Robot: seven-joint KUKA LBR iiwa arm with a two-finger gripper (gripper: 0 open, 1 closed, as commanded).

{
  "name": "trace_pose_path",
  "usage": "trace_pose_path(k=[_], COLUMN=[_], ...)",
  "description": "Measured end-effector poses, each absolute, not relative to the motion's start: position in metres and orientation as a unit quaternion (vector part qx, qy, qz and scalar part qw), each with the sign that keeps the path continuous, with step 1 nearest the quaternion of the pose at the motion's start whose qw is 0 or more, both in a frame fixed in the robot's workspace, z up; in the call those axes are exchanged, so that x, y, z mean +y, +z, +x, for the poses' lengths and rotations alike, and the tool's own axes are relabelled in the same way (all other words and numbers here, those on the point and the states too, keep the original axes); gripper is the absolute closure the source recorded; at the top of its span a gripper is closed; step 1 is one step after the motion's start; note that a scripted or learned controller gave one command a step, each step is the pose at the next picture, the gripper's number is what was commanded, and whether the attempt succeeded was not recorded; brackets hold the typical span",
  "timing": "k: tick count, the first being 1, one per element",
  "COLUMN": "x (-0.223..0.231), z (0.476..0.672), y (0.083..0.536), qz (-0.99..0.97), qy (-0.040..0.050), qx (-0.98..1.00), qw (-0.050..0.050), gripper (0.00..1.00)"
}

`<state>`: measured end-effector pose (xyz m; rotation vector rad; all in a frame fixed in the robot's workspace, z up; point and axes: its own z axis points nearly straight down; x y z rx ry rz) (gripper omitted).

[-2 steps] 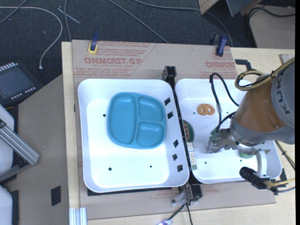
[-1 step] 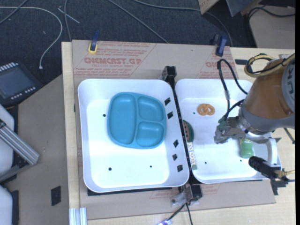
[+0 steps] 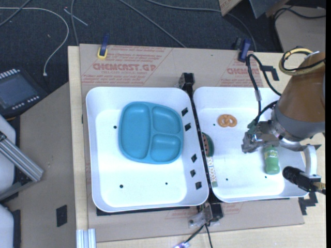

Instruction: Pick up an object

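Bins, two shallow white plastic ones, sit side by side on a pale cardboard-covered bench seen from above at a slant. The left white bin [image 3: 103, 185] holds a light blue plastic plate with three compartments [image 3: 151, 132], lying flat in the upper middle of that bin. The right white bin [image 3: 232, 182] holds three small things. A small orange-brown pretzel-shaped piece [image 3: 226, 121] lies near the bin's upper middle. A dark green and brown rounded object [image 3: 207, 145] rests against the bin's left wall, partly cut off by the rim, so its shape is hard to tell. A light green, bottle-like plastic object [image 3: 271, 161] lies at the right side of the bin, its long side running up and down the frame. The grey robot arm with an orange-brown band [image 3: 304, 99] enters from the right edge of the frame and reaches over the right bin. Its metal two-finger gripper [image 3: 254, 140] sits low, just to the upper left of the green object and very close to it, well apart from the pretzel piece. The gripper looks dark and blurred, so whether it is spread or closed cannot be told, and nothing can be seen clamped in it. Black cables [image 3: 258, 81] loop over the bench near the upper right of the frame.
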<state>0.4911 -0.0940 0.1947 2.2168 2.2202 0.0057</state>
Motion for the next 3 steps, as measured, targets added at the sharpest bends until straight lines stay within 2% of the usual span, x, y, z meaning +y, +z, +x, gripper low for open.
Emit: trace_pose_path(k=[1,2,3], x=[-0.094,-0.040,0.012], z=[0.492,0.502,0.501], y=[0.210,0.204,0.200], qz=[0.707,0.705,0.705], qy=[0.0011,0.0007,0.0004], qx=[0.707,0.709,0.709], qw=[0.001,-0.001,-0.002], gripper=[1.00,1.00,1.00])
